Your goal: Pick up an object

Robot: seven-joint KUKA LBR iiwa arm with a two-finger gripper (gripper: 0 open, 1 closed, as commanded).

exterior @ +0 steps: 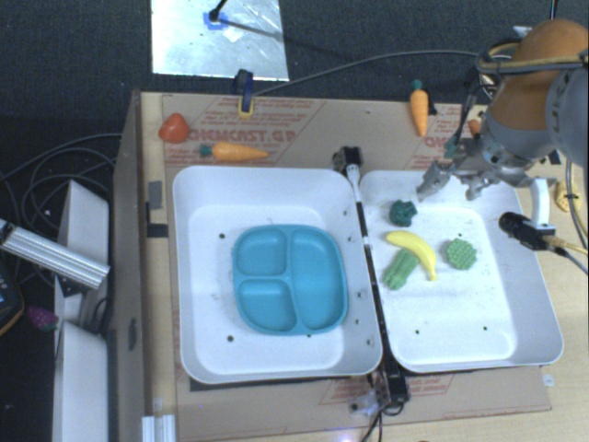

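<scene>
While the end effector [454, 184] hovers spread and unladen, the banana [414, 250] lies diagonally.

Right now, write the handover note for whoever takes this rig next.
Gripper: open, holding nothing, above the back edge of the right bin.
Right bin holds: dark green piece, banana, green vegetable, light green round piece.
Left bin holds the blue divided plate.
Done: nothing picked.
Left: lower onto one item, probably the dark green piece as the nearest, close, lift.
</scene>
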